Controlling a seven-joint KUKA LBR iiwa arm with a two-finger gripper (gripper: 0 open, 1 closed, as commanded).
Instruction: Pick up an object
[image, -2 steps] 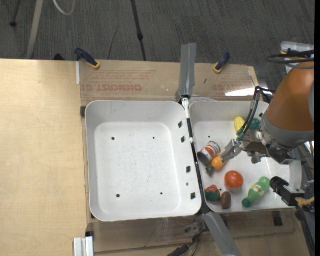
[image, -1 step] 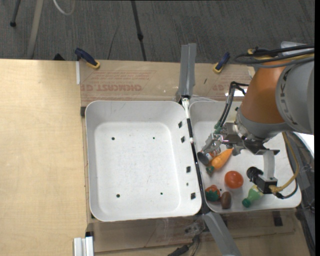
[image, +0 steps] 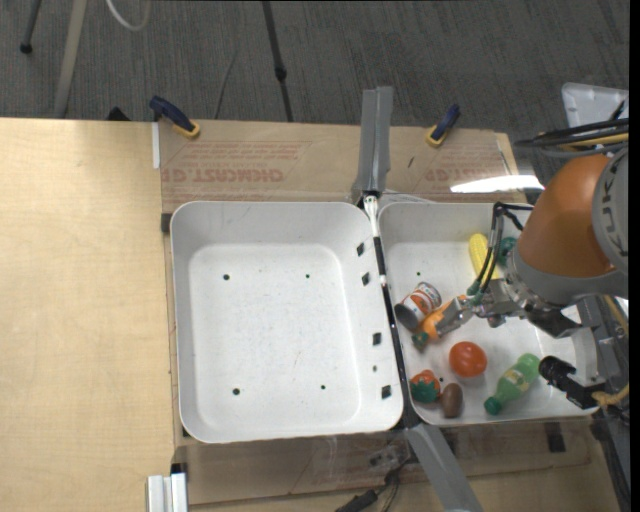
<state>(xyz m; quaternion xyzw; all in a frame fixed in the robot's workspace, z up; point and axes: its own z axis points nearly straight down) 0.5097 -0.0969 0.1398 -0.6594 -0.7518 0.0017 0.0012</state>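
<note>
Camera view: fingers (image: 447, 322) grasping one carrot (image: 432, 324); one tomato (image: 467, 359), one bottle (image: 512, 383).

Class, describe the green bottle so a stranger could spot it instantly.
Look in the right-hand shallow white bin, along its near edge. The green plastic bottle lies tilted there, right of the round red tomato-like ball. It is the one long green item among rounder red and brown pieces.

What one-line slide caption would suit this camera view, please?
KUKA arm's gripper reaches among toy foods in the right bin, near a can and tomato.
</note>
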